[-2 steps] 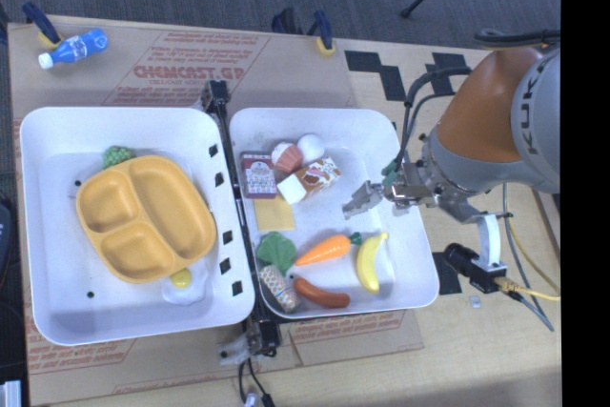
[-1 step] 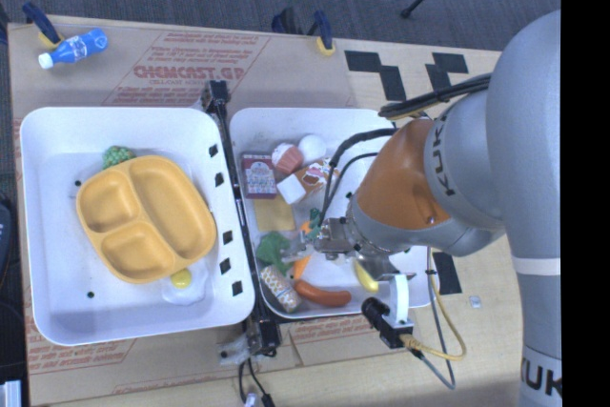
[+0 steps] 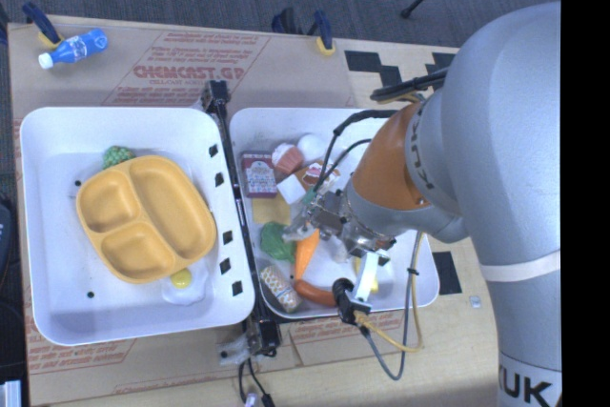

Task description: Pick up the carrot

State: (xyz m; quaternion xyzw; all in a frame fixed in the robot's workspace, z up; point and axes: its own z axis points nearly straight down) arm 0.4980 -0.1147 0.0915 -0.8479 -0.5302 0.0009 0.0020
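Note:
The carrot (image 3: 306, 254) is a short orange piece lying near the front of the right bin (image 3: 425, 281), pointing up toward the gripper. My gripper (image 3: 315, 220) hangs low over the middle of that bin, just above the carrot's upper end and very close to it. The grey wrist and its cables hide the spot where the two meet, so I cannot tell whether they touch.
Around the carrot lie a green vegetable (image 3: 274, 241), a reddish sausage (image 3: 315, 293), a speckled roll (image 3: 279, 287), a red packet (image 3: 257, 174) and a white egg (image 3: 312, 146). The left bin (image 3: 38, 234) holds a yellow divided plate (image 3: 145, 217), broccoli (image 3: 116, 154) and a fried egg (image 3: 183, 282).

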